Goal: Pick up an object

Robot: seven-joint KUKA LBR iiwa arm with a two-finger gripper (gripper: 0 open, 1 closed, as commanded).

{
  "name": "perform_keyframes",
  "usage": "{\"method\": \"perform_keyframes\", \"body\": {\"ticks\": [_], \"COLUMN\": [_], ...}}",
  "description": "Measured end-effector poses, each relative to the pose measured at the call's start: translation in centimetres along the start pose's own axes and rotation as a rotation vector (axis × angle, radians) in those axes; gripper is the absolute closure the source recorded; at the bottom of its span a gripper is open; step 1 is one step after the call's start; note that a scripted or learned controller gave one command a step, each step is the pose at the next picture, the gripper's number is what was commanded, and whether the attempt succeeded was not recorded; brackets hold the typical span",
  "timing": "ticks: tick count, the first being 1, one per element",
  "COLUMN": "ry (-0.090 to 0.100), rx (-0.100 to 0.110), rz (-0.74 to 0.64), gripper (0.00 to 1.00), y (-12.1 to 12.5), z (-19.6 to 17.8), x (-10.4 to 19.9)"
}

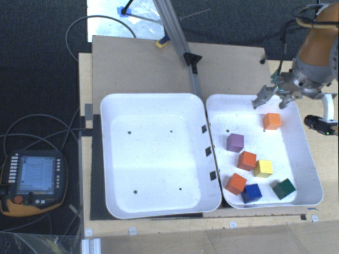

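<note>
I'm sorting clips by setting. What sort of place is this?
Most likely a robotics lab or test cell. A robot arm's gripper hangs over a white bin of coloured blocks, a teach pendant with trailing cables lies on the dark carpet, and a tripod leg slants over the bench.

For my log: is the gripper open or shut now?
Open: the gripper fingers are spread apart, nothing between them, above the orange cube.

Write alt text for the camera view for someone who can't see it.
The open gripper hovers above an orange cube in the right bin, which also holds six more colored cubes nearer the front.
</note>
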State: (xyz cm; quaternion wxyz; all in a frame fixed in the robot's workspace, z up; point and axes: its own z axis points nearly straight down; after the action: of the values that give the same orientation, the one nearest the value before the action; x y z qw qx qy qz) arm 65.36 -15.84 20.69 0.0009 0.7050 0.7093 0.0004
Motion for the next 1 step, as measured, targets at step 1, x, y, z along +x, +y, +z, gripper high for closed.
{"method": "perform_keyframes", "body": {"ticks": [1], "ry": [-0.001], "rx": [0.000], "rz": [0.000], "gripper": [0.00], "y": [0.00], "z": [-0.01], "x": [-0.01]}}
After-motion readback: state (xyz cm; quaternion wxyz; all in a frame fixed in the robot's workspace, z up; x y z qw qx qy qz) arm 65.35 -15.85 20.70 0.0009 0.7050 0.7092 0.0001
